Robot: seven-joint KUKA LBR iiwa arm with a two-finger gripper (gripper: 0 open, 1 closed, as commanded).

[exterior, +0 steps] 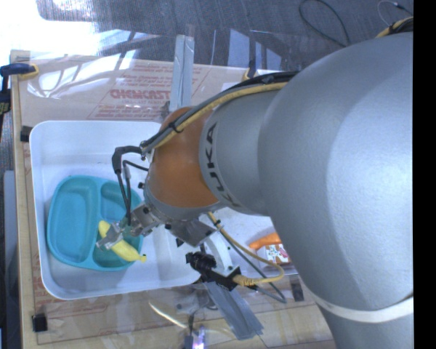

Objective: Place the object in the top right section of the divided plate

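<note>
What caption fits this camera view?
KUKA gripper over a yellow object on the teal divided plate in the left bin.

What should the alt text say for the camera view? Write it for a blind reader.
A grey robot arm with an orange band reaches from the right, its gripper at a yellow banana-like object over the lower right section of a teal divided plate. The plate sits in a white bin.

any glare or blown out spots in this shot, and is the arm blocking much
Camera view: top-left corner is blown out white by strong light, with glare streaking the clear sheet behind the left bin; the grey arm looms large, covering most of the right side; the teal divided plate and the yellow object by the hand stay fairly sharp.
</note>
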